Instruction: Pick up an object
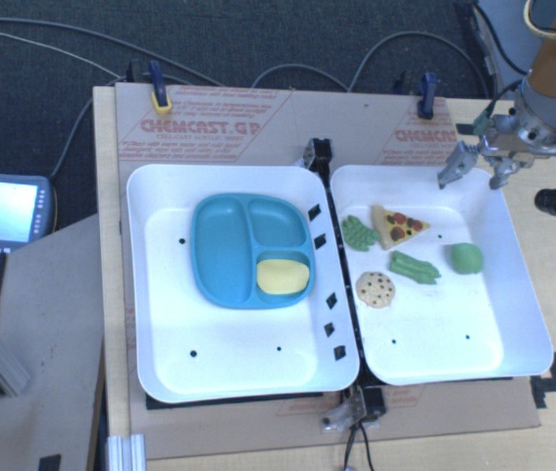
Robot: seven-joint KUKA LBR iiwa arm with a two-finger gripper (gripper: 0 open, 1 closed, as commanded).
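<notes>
We look down on two shallow white bins side by side on a bench. The left bin (pixel 160 341) holds a blue divided plate (pixel 233 253) with a yellow toy piece (pixel 282 276) in its lower right compartment. The right bin (pixel 493 341) holds the candidates: a pizza slice (pixel 398 227), a dark green leafy piece (pixel 359 234), a green pea pod (pixel 415 267), a round green piece (pixel 466 257) and a cookie (pixel 375 288). At upper right, the gripper (pixel 478 168) hangs over the right bin's far rim, fingers apart, nothing between them. We judge this the approach step; next it needs to choose a target, centre above it and descend.
</notes>
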